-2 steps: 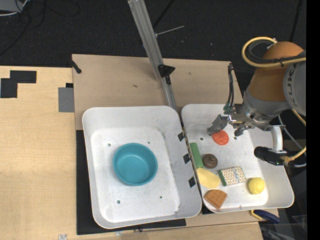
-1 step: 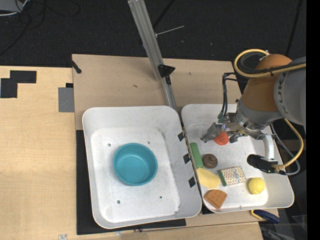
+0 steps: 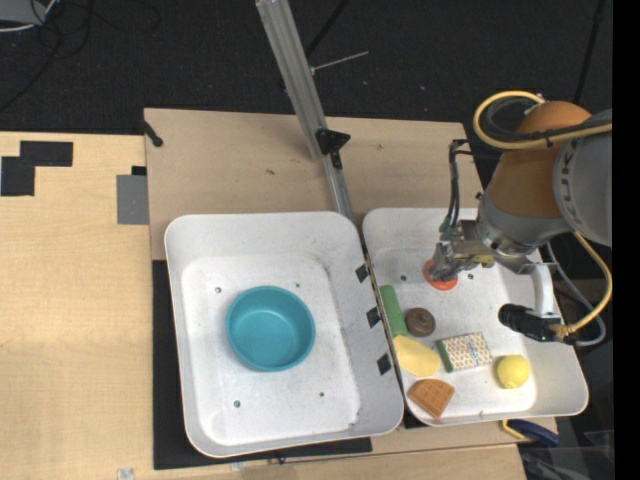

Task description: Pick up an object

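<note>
Nearest the camera, a tan waffle-like biscuit [image 3: 431, 397] lies at the right bin's [image 3: 570, 393] front rim. Further back, the gripper [image 3: 447, 264] sits low over a small red-orange object [image 3: 441, 278], probably the target. Whether it is pinched I cannot tell. Around it lie a brown disc [image 3: 420, 321], green block [image 3: 391, 309], yellow wedge [image 3: 416, 355], patterned sponge [image 3: 465, 351] and lemon [image 3: 512, 371]; the teal bowl [image 3: 270, 327] sits alone in the left bin [image 3: 190, 258].

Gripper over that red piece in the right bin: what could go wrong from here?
The gripper sits low over a small red piece, which looks flat, so the fingers may slide off or close above it. The piece is largely hidden beneath the gripper, so a hold is hard to confirm. The brown disc and green block lie nearby; a sideways nudge could push them.
</note>
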Tool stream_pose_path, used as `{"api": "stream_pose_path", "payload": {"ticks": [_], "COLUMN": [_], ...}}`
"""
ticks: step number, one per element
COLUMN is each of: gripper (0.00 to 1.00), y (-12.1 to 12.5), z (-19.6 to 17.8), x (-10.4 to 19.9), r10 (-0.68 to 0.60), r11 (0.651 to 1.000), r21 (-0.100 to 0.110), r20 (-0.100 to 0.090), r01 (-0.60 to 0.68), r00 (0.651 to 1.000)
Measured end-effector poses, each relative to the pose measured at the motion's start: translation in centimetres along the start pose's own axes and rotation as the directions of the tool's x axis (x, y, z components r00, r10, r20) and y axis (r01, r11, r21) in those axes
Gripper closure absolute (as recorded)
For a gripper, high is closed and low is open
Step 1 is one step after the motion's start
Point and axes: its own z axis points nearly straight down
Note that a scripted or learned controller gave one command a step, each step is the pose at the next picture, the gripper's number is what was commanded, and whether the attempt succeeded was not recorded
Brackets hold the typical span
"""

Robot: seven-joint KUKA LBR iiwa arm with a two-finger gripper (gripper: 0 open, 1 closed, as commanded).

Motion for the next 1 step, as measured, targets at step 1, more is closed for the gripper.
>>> {"api": "stream_pose_path", "payload": {"ticks": [1], "gripper": [1.0], "y": [-0.05], "z": [-5.48], "x": [0.97], "r10": [-0.002], "r11": [1.0], "r21": [-0.004], "r20": [0.0], "r01": [0.002], "r00": [1.0]}}
